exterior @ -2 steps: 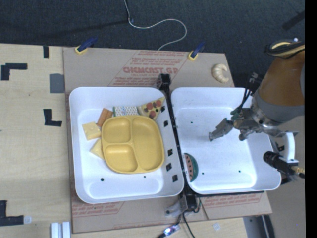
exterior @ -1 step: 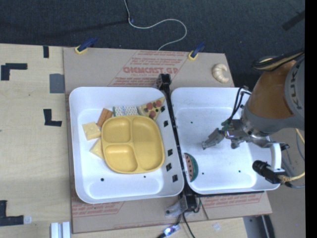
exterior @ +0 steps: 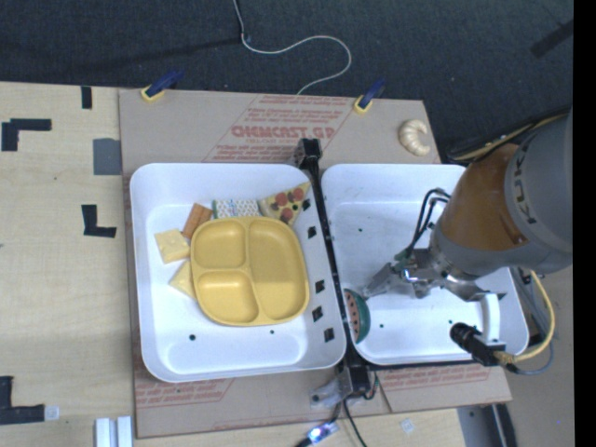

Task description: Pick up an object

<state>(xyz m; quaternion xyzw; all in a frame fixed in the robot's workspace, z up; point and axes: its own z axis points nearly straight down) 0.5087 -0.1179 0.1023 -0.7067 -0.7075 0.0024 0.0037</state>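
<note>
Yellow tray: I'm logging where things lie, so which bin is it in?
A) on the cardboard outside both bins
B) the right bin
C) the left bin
C: the yellow tray lies in the left bin, over some flat pieces by its upper-left side.

I am looking at a robotics lab: two white bins [exterior: 149, 250] clamped on a cardboard sheet [exterior: 270, 128] over a taped bench [exterior: 56, 250], loose cable [exterior: 289, 45] behind.
</note>
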